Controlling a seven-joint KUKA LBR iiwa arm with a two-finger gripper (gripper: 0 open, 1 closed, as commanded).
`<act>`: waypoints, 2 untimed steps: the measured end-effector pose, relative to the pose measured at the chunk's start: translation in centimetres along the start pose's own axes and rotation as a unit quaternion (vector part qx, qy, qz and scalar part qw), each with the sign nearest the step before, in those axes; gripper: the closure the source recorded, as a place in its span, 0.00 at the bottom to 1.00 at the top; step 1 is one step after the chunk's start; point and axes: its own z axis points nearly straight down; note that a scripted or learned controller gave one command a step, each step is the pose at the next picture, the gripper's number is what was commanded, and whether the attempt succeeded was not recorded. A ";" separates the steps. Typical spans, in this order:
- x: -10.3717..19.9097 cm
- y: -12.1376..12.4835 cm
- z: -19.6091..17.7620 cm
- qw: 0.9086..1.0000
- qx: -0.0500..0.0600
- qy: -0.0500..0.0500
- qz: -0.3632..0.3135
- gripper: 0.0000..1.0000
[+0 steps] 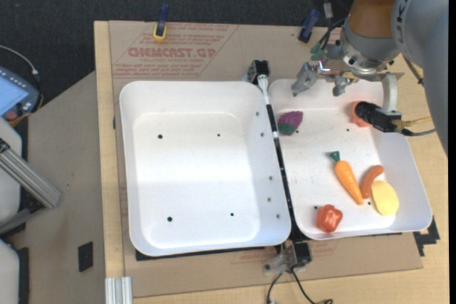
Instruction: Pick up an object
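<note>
My gripper (320, 82) hangs over the far edge of the right bin (410, 153), open, with nothing between its fingers. A purple vegetable with a green tip (289, 122) lies just below it, near the wall between the bins. Toward the front of the same bin lie an orange carrot (347, 180), an orange-red oblong piece (370, 179), a yellow rounded piece (385, 198) and a red pepper-like piece (328, 218). A pink-red object (357, 113) sits at the far right, partly hidden by a black part of the arm's fitting (376, 117).
The left bin (135, 153) stands beside the right one on a cardboard sheet (178, 46). Clamps sit at the far edge: a yellow one (161, 30) and a blue one (308, 25). Black clips (257, 70) hold the bins' shared wall.
</note>
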 end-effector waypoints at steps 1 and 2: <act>-12.0 -5.0 -3.4 1.000 0.007 -0.002 0.009 0.00; -10.8 -12.2 5.1 1.000 0.016 0.003 0.005 0.00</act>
